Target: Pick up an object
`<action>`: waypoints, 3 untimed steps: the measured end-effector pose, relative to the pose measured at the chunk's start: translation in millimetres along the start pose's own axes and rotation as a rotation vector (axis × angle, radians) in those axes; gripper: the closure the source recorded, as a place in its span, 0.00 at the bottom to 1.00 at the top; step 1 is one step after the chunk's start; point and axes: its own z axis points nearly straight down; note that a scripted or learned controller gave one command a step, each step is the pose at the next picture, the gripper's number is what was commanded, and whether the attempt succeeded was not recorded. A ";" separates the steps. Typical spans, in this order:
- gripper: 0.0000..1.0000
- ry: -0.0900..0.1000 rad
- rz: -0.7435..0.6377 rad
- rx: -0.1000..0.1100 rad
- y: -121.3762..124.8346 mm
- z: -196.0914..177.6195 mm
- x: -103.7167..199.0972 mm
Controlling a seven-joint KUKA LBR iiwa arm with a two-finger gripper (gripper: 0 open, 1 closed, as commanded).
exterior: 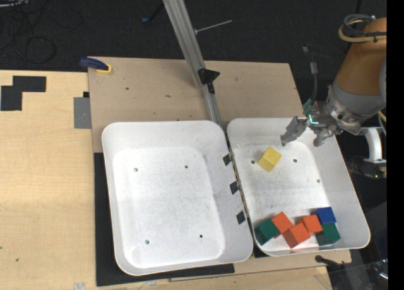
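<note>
Two white bins on surface: left bin (165, 200), right bin (290, 184). In right bin: one yellow block (269, 159) mid-bin; near-right cluster of two green blocks (267, 230), three orange blocks (295, 234), one blue block (326, 215), partly overlapping. Jaws (306, 134) spread, grasping nothing, over right bin's far edge, just right of yellow block.

the two shallow plastic bins, the left bin (167, 200) and the right bin (297, 181), are coloured white, with faint grey speckling and small dark dots on their floors. a yellow cube (269, 159) is seen in the right bin, along with two orange blocks (297, 229), two dark green blocks (267, 230) and a blue block (326, 215). the wooden bench (151, 93) is shown in pale tan, marked by black patches and a grey one at its left. the metal pincer (304, 132) is rendered in grey, the arm (361, 71) above it in orange.
</note>
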 end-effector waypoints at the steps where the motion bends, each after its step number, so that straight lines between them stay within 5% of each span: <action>1: 0.00 -0.001 -0.001 -0.004 0.8 -2.2 -0.1; 3: 0.00 0.001 0.000 0.003 -0.7 123.3 14.3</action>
